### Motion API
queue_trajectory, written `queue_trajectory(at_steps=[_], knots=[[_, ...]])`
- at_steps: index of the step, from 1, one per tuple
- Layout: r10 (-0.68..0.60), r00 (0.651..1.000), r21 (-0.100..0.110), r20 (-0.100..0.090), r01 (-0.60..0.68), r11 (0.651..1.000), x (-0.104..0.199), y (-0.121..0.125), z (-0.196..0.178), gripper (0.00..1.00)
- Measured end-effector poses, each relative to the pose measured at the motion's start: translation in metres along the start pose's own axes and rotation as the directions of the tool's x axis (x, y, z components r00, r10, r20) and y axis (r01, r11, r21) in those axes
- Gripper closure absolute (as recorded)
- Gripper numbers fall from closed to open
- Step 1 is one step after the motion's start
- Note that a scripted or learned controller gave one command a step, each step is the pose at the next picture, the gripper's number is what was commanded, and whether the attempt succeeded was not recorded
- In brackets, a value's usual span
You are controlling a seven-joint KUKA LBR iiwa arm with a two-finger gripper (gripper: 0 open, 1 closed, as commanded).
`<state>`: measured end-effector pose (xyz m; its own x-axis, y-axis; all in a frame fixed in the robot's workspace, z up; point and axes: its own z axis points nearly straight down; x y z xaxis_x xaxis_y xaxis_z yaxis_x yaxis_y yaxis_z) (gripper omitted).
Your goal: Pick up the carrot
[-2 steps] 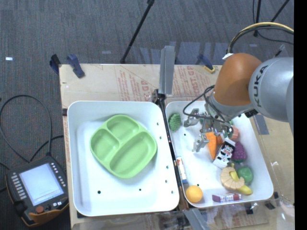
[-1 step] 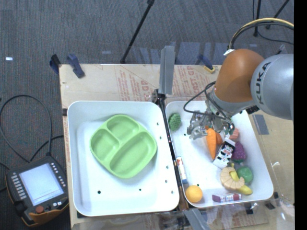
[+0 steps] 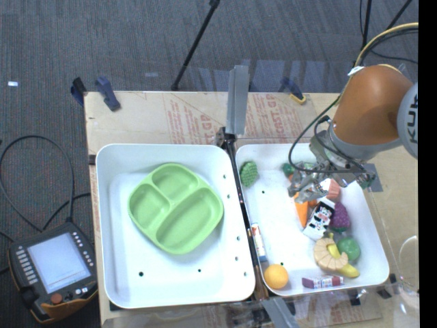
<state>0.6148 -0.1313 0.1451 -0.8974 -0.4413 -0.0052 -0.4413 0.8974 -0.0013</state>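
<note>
Orange carrot (image 3: 302,212), pale green divided plate (image 3: 176,208), white bins (image 3: 109,183), purple grapes (image 3: 339,217).

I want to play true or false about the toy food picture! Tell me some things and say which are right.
1. The green plate lies in the left bin. True.
2. The carrot sits on the green plate. False: it lies in the right bin, just below the gripper.
3. An orange lies near the right bin's front edge. True.
4. The purple grapes are in the left bin. False: they lie in the right bin, right of the carrot.
5. The green plate has three compartments. True.
</note>
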Motion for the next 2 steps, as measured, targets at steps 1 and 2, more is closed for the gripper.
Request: queue_trajectory(at_steps=[1,2], knots=[[0.107,0.994,-0.006,-0.010,-0.107,0.994,0.106,0.052,0.046,1.00],[-0.025,1.000,0.006,0.005,0.025,1.000,0.091,0.027,-0.155,1.00]])
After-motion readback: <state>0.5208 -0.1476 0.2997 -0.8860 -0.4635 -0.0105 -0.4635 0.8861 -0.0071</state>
